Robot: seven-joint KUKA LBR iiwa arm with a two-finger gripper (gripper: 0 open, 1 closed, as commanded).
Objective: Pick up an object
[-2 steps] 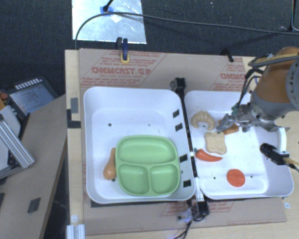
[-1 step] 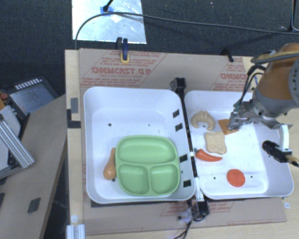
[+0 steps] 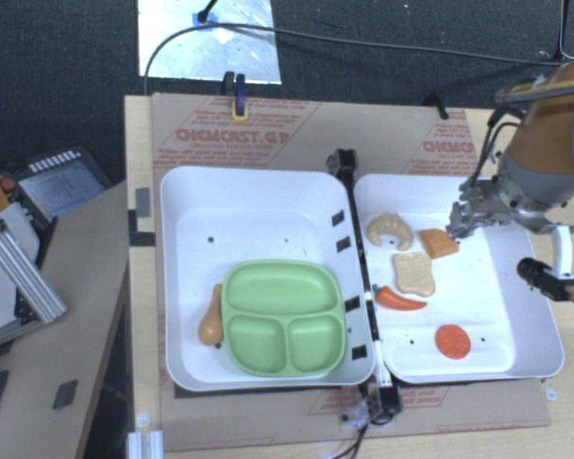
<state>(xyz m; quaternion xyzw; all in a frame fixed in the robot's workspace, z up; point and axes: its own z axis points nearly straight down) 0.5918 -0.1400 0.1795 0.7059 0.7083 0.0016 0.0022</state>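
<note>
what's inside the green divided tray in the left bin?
The green divided tray shows three bare compartments, no items in them. Whatever lies under it on the left bin floor is covered. A pear-shaped toy lies beside it.

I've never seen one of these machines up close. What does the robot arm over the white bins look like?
The arm is a thick, rounded body, grey with a broad orange band above the wrist. Thin dark cables loop along its side. It narrows to a small dark metal gripper. A white bracket with a black part sticks out below the wrist.

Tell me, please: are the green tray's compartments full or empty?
Empty. All three compartments of the green tray show bare green plastic. The tan toy lies beside it in the left bin.
</note>
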